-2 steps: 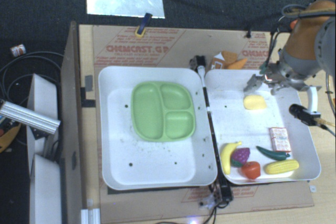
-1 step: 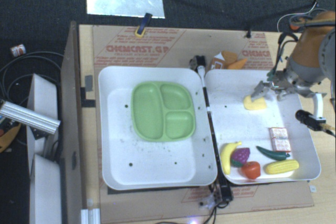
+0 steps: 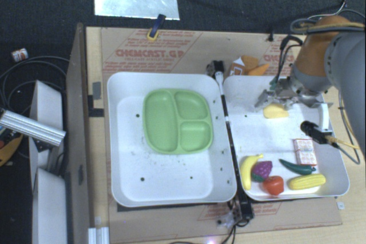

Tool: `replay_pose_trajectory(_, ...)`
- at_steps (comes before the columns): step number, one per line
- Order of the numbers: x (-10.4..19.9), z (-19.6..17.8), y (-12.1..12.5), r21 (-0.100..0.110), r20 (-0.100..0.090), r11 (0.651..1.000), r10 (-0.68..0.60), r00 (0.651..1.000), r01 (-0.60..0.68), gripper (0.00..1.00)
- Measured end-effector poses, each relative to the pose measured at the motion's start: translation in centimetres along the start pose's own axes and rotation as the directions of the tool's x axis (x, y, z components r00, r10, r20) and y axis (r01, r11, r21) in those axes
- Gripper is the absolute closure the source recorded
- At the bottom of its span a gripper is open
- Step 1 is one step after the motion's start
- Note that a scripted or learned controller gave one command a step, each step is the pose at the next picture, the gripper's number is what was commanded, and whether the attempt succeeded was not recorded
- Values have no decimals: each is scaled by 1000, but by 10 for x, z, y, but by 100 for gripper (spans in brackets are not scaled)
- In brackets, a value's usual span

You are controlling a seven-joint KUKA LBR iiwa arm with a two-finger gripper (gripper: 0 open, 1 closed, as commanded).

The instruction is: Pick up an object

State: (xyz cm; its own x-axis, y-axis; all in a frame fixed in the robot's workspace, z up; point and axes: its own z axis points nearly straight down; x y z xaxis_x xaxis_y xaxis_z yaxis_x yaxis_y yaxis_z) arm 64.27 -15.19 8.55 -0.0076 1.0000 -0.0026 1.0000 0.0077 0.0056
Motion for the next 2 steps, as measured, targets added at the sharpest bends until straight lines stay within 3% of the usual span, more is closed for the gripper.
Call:
replay_pose_trajectory(1,-28,-58,-3,-1,0,1000,7,1000,-7,0)
replay_pose_trajectory(2,-23,4,3,7,-2,1000,3,1000,-3,0)
